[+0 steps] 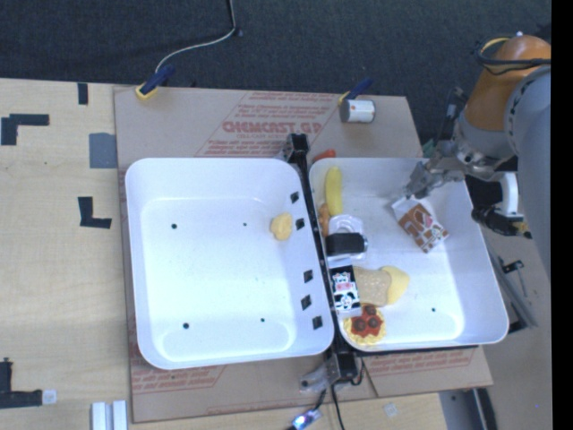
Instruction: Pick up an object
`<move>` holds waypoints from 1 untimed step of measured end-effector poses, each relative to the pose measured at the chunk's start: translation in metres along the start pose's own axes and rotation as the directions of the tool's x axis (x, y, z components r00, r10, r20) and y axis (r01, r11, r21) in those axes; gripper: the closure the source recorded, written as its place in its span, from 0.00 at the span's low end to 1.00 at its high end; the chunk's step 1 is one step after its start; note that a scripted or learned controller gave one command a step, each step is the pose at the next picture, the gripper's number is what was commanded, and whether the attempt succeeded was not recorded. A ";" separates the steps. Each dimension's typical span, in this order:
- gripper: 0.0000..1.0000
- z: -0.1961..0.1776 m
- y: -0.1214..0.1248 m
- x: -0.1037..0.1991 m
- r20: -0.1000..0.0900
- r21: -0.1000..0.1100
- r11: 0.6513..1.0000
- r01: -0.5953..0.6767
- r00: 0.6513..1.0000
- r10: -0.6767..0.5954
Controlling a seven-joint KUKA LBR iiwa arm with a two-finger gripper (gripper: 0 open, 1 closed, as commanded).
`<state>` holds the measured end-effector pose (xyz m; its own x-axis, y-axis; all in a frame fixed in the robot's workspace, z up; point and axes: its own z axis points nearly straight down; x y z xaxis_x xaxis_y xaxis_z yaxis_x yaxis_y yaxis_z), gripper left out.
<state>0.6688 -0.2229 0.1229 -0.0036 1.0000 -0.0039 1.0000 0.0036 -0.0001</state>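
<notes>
My gripper (421, 183) hangs over the far right part of the right bin (466, 276), with the grey arm and its orange band behind it at the right edge. Just below it lies a small brown and white snack packet (421, 225), close to the gripper; contact cannot be judged. A yellow banana (333, 191) lies along the bin's left wall. Below it sit a white and black object (345, 238), a cow-patterned carton (344, 291), a bread slice (372, 286), a yellow lump (397, 280) and a red round toy (365, 325).
The left bin (179, 330) holds one small yellow piece (282, 227) near its right wall. A black divider clamp (298, 147) joins the bins at the far side. A white cylinder (358, 110) and a blue clip (154, 81) lie on the cardboard behind.
</notes>
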 end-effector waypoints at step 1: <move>1.00 -0.110 -0.010 0.075 -0.005 -0.010 1.000 0.005 1.000 -0.005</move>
<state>0.6585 -0.1475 0.2321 -0.0084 1.0000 0.0007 0.9999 0.0084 0.0099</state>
